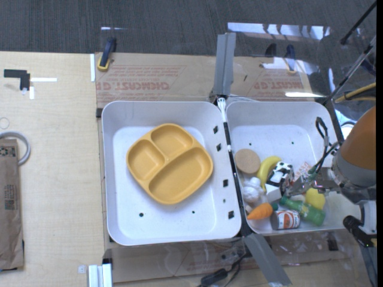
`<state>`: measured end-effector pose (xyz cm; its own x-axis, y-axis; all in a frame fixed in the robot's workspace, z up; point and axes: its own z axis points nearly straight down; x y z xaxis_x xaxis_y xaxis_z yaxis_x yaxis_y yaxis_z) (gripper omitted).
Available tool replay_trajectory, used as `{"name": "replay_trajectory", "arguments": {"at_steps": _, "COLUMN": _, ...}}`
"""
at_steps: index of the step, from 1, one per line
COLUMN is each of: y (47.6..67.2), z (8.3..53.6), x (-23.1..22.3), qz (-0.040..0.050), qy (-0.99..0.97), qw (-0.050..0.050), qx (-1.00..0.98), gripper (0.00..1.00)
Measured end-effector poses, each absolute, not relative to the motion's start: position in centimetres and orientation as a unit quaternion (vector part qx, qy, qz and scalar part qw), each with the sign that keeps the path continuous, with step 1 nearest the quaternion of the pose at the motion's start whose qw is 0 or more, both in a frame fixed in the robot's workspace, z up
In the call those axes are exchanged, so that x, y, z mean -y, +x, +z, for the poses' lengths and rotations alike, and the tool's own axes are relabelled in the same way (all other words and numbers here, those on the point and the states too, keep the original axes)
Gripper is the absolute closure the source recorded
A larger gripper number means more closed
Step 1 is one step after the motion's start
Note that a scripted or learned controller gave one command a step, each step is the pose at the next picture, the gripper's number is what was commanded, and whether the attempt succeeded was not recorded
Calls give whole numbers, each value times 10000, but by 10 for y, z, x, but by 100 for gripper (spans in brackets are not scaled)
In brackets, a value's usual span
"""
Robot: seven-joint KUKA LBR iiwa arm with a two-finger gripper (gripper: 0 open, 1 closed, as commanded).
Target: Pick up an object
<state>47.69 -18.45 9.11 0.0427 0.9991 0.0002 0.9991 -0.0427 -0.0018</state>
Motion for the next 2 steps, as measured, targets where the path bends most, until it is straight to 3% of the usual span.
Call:
{"name": "replay_trajectory", "arguments": {"at_steps": 1, "y": 547, "z": 92, "x": 199, "qz": 6, "qy": -7024, "qw": -5, "qx": 7118, "gripper": 0}}
{"name": "replay_trajectory", "arguments": {"at_steps": 2, "y": 526, "z": 91, "x": 119, "qz": 10, "qy": -7572, "qw": 7, "qx": 6531, "gripper": 0}}
